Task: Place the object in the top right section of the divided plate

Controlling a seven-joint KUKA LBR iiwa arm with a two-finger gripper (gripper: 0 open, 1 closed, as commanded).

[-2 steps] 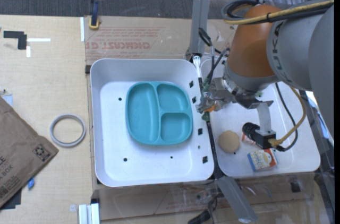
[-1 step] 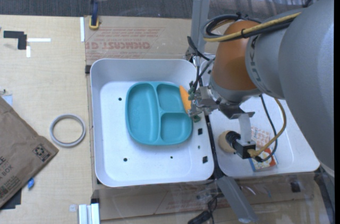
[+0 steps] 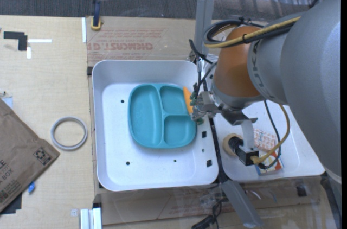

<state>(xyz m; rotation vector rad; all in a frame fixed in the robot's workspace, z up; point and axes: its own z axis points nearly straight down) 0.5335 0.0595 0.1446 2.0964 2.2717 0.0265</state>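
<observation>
Camera view: gripper (image 3: 196, 108) sits at right rim of teal divided plate (image 3: 161, 115) in left bin (image 3: 103, 130), beside an orange object (image 3: 187, 99) touching that rim (grasp state cannot be told). Risk: object hangs over the rim, could slide outside rather than into the far-right section.

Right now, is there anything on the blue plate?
Empty. All three sections of the plate show bare blue. An orange object sits at its right edge by the gripper, not in a section.

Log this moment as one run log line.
end effector: at plate's right rim | orange object: beside it | divided plate: left bin
</observation>
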